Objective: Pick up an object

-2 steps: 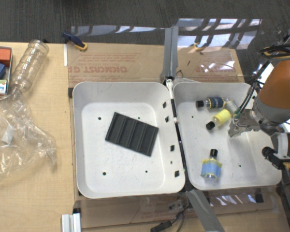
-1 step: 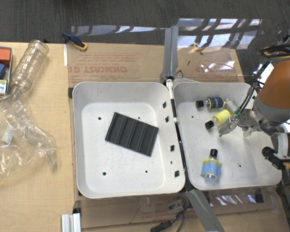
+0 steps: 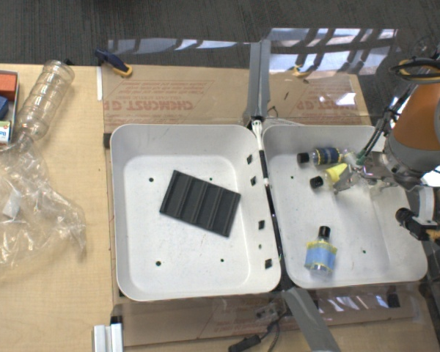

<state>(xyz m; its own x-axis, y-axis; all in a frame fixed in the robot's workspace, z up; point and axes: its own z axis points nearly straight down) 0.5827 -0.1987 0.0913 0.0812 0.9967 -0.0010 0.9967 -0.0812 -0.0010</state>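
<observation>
**Yellow piece just left of gripper, right bin**

Small yellow piece [image 3: 336,171] in the far part of the right bin [image 3: 396,270], touching or nearly touching the gripper [image 3: 350,176] on its left side. Long axis roughly left-near to right-far, at a slight slant. Too small to tell whether actually between the fingertips; no firm hold to be claimed. Finger spacing likewise not readable at this size.

Just beyond, toward the far wall: dark bottle [image 3: 324,155] with yellow band, lying on its side, axis left-right. Small black cap [image 3: 317,182] just left and near of the yellow piece. Blue bottle [image 3: 320,256] well apart, at the near side of the same bin, upright or slightly tilted.

Left bin [image 3: 132,270]: black ribbed slab [image 3: 199,202], flat, far from the gripper.

Arm [image 3: 418,127] entering from the right, over the right bin's far right corner. Judgement: the nearest candidate lies leftward, almost at the fingertips.
</observation>
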